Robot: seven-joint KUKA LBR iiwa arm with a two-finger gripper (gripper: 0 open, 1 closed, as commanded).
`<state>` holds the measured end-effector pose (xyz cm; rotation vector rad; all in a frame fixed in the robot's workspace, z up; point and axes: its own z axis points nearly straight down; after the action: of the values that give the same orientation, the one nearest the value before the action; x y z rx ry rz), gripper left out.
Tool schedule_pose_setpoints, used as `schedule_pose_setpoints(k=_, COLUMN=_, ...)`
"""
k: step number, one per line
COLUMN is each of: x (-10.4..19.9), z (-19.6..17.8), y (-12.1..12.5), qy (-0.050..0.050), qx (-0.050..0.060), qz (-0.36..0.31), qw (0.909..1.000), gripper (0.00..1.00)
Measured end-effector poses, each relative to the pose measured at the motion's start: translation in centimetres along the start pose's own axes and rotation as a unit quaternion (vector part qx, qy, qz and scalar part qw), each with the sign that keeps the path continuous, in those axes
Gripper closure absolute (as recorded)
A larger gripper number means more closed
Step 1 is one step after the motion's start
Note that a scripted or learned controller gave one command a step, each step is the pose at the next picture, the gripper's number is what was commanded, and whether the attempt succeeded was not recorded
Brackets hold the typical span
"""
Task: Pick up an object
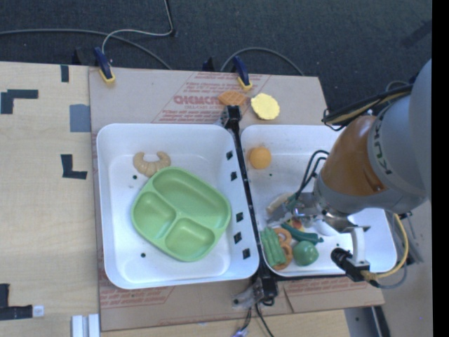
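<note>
Tool (300,215) hovers just above toy pile (287,243).

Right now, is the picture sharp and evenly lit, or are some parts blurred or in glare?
Camera view: soft overall, lighting even with faint shadows; the green tray reads clearly; the white bins are bright but not washed out; the arm looms large and slightly blurred; the toy pile beneath it is too small to make out.
</note>
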<state>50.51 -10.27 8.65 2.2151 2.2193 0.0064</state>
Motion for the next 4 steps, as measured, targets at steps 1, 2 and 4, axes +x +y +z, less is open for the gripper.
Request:
schedule_pose_setpoints(k=1, x=0.3, z=0.0, y=0.2, qy=-0.001, qx=0.002, qz=0.001, qw=1.0000, gripper=0.00)
schedule_pose_setpoints(k=2, x=0.8, z=0.0, y=-1.9, qy=-0.001, qx=-0.001, qz=0.000, qw=1.0000, gripper=0.00)
schedule_pose_setpoints(k=4, x=-0.6, z=0.0, y=2.2, qy=0.000, qx=0.001, qz=0.000, qw=1.0000, gripper=0.00)
